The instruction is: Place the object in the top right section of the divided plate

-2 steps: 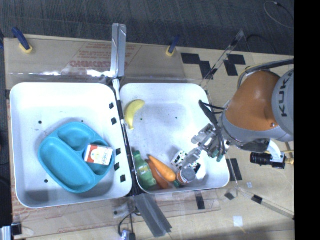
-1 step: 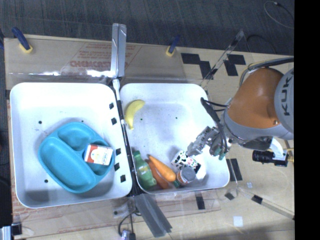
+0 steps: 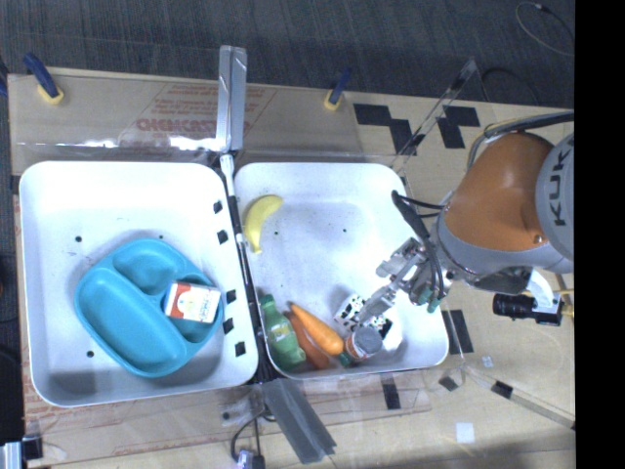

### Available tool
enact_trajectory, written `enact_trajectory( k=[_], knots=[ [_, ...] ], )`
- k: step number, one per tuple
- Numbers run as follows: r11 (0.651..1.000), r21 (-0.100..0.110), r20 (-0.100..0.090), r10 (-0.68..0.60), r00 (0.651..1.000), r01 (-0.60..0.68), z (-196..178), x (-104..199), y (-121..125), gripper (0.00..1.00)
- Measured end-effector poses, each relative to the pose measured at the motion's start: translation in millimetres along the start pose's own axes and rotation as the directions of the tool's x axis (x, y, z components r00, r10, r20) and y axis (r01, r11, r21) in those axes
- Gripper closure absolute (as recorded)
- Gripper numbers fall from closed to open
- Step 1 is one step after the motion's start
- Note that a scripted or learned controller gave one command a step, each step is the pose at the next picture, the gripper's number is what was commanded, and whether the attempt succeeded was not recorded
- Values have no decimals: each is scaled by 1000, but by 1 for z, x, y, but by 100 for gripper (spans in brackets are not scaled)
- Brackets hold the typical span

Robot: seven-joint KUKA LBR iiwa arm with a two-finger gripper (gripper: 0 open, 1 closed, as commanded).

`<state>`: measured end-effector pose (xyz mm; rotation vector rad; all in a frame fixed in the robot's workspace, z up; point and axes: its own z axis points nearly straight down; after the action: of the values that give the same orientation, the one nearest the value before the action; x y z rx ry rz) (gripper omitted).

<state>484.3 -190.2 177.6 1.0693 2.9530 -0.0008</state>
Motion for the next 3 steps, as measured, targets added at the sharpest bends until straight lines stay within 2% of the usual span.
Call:
enact_trajectory(
  k=[1, 2, 3],
  knots=[
    [1000, 0, 2, -5, 1000, 5, -10, -1, 1, 100],
    [1000, 0, 2, -5, 1000, 5, -10, -1, 1, 0],
    [1000, -1, 5, -9, 1000, 9, -21, -2, 2, 100]
  ],
)
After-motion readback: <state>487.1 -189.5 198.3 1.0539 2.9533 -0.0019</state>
